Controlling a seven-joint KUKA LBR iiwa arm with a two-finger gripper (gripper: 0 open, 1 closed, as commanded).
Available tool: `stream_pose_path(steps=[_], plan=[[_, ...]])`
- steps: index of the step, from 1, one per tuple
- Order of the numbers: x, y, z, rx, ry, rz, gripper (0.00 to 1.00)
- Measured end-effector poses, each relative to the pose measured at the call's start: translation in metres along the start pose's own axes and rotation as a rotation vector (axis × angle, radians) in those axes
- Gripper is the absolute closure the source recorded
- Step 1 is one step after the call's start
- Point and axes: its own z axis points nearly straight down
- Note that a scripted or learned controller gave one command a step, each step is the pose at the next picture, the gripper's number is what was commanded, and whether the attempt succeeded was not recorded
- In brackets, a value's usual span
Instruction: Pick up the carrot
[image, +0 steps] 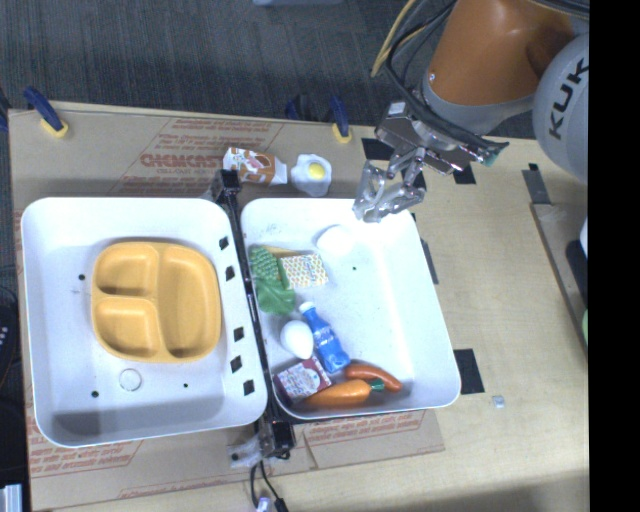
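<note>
In the camera view, the tool (385, 203) hovers over the far rim of the right bin (432, 330), its fingers slightly spread and gripping nothing. The carrot (338, 395) lies well apart from it, along that bin's near wall, beside a blue bottle (325, 340) and a white egg (297, 338). The left bin (40, 300) holds a yellow divided tray (157, 298).

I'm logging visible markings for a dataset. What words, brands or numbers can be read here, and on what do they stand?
"KU", the start of a cut-off brand, on the grey arm housing.
Red print on the cardboard sheet under the bins: blurred, not surely readable.
Labels on the small carton, the blue bottle and the red-and-white packet: too small to read.
</note>
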Motion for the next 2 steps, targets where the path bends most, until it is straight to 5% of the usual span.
stream_pose_path(steps=[1, 2], plan=[[0.04, -0.024, -0.029, 0.0, 0.0, 0.136, 1.0], [0.092, 0.017, -0.025, -0.005, 0.002, -0.175, 1.0]])
